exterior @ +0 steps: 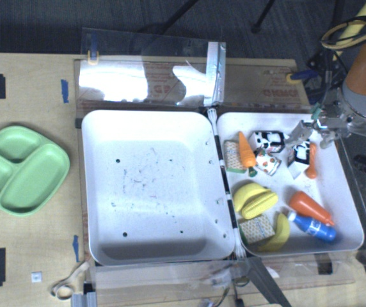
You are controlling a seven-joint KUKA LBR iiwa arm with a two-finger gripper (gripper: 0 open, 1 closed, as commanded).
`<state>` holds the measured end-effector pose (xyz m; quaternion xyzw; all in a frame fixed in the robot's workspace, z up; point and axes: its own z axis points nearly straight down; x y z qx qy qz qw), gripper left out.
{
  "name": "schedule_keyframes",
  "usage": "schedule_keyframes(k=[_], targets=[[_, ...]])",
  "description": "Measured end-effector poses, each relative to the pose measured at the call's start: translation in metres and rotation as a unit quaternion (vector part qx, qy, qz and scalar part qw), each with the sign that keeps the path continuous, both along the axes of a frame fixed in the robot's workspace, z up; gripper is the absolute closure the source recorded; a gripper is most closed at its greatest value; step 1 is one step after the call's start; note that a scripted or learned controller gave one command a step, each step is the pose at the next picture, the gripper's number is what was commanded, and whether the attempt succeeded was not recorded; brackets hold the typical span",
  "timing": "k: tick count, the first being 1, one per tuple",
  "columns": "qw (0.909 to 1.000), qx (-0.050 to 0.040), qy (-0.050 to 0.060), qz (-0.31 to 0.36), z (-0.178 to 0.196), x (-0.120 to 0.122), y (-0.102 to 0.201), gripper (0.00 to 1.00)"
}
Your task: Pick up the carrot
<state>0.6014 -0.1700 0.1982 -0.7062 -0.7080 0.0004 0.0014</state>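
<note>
The carrot (246, 149) lies in the right bin (352, 226), wedged among toys; the gripper (317, 128) hovers at its far rim, jaws' state unclear

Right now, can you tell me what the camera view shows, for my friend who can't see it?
The gripper hovers over the right bin, which holds toy food: a carrot, bananas, a blue bottle and more. The left bin sits beside it, and a green tray lies on the bench at far left.
</note>
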Motion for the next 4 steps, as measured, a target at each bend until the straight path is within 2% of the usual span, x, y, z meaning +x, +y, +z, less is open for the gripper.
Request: schedule_keyframes(k=[1, 2, 3, 4], targets=[[0.9994, 0.0001, 0.000, -0.034, -0.083, -0.049, 0.000, 0.00], [0.9999, -0.0007, -0.001, 0.017, -0.078, -0.034, -0.004, 0.00], [1.0000, 0.0004, 0.000, 0.001, -0.067, -0.086, -0.014, 0.00], [0.9964, 0.0026, 0.000, 0.085, -0.075, -0.121, -0.049, 0.00]])
